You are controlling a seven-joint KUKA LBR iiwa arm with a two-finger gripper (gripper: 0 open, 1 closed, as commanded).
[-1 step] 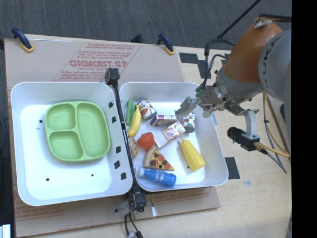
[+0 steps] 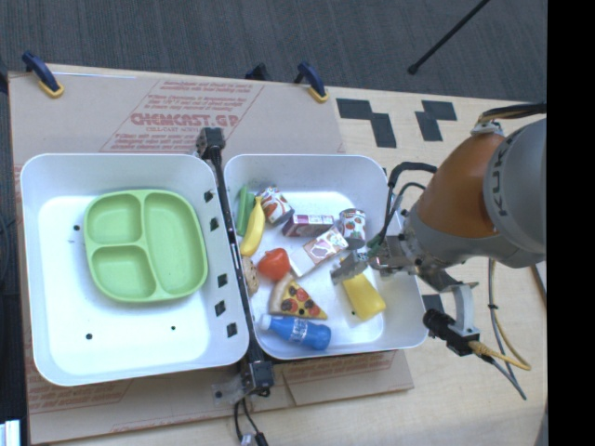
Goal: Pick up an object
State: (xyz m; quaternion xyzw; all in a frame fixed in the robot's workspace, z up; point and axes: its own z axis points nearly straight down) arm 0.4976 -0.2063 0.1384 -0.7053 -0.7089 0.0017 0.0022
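My gripper point(image 2: 353, 264) hangs low over the right side of the right bin point(image 2: 307, 167), coming in from the orange-banded wrist point(image 2: 456, 203). It sits just above a yellow block point(image 2: 363, 298) and beside a small pink carton point(image 2: 325, 246). Nothing is visibly held. Further left in this bin lie a red tomato point(image 2: 273, 264), a pizza slice point(image 2: 296, 300), a blue bottle point(image 2: 297, 332), a banana point(image 2: 252, 231) and a small can point(image 2: 351, 222).
The left bin point(image 2: 56, 342) holds a green divided plate point(image 2: 146, 243). A dark maroon box point(image 2: 311, 221), a second can point(image 2: 274, 205) and a green item point(image 2: 244, 207) crowd the right bin's far side. Black clips point(image 2: 212, 142) join the bins. Cables point(image 2: 502, 347) trail at the right.
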